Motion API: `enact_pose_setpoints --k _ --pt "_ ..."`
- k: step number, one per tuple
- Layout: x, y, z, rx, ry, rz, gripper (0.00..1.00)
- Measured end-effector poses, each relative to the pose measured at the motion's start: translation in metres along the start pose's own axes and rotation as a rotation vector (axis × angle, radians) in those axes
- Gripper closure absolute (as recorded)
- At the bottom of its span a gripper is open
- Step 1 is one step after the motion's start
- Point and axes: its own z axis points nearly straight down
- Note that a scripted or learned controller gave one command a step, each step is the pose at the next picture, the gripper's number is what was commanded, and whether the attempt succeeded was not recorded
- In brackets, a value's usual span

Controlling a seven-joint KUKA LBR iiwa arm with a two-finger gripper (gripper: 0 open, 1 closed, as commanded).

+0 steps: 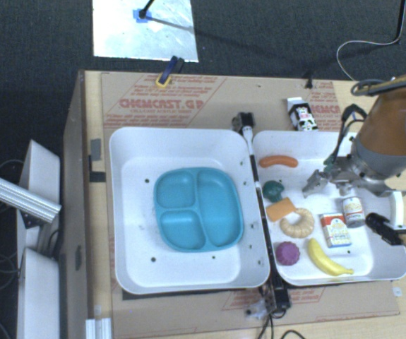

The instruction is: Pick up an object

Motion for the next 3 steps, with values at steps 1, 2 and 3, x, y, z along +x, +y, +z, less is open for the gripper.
enact_pose_setpoints --k 1,2,3 --pt "0.004 -0.049 0.041 -0.018 -0.006 -0.001 0.00" --pt "0.004 -0.047 0.029 -0.024 -0.006 -0.001 1.00" --pt "0.004 -0.048 0.029 -0.022 -0.005 -0.001 0.00"
